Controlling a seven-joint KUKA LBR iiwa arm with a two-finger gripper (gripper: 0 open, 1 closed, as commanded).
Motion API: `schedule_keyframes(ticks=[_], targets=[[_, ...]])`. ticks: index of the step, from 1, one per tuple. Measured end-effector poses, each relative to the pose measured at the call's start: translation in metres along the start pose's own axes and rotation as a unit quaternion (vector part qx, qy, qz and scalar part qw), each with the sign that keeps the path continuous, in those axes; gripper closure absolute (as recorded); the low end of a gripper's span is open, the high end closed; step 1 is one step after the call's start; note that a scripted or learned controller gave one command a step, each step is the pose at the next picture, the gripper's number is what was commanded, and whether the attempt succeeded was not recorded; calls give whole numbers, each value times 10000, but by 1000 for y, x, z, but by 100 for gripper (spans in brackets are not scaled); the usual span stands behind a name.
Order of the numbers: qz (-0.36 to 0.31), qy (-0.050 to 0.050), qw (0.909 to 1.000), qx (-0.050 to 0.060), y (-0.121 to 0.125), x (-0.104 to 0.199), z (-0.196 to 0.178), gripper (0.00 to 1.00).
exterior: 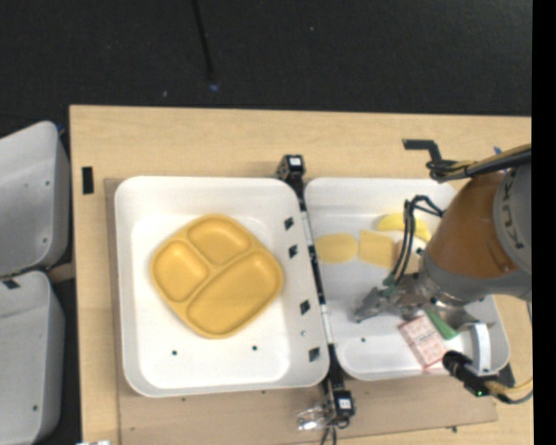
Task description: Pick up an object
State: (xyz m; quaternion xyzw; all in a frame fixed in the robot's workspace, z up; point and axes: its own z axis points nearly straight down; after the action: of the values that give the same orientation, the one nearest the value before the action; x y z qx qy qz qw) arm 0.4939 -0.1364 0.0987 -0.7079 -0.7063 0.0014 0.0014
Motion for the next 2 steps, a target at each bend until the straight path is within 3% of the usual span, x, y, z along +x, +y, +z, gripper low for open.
schedule_keyframes(ticks=[1, 2], targets=[[39, 1, 10000, -16, 1, -1, -11, 100], [-18, -6, 10000, -41, 5, -1, -53, 100]])
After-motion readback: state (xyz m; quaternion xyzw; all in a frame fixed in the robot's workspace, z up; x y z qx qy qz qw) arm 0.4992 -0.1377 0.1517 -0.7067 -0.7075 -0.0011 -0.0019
